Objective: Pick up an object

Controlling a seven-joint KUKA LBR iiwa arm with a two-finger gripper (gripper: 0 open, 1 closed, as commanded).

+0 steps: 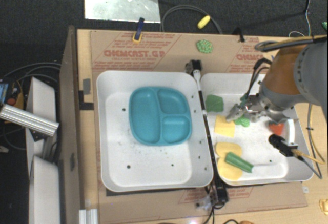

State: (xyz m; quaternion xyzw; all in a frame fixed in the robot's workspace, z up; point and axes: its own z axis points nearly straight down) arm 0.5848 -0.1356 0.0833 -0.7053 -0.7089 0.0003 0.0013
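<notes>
Right bin (pixel 256 169), near edge: green cylinder (pixel 239 162) lying across a yellow round piece (pixel 228 169). Further in, a yellow square (pixel 224 126), with a small green piece (pixel 243 122) just beside it. My claw (pixel 245 110) hangs right over that piece; parted or closed, I cannot tell. Beyond, a green block (pixel 214 103). Left bin (pixel 115 166) carries a blue divided plate (pixel 159 115).

plate (pixel 159 116) in left bin (pixel 110 130)
</notes>
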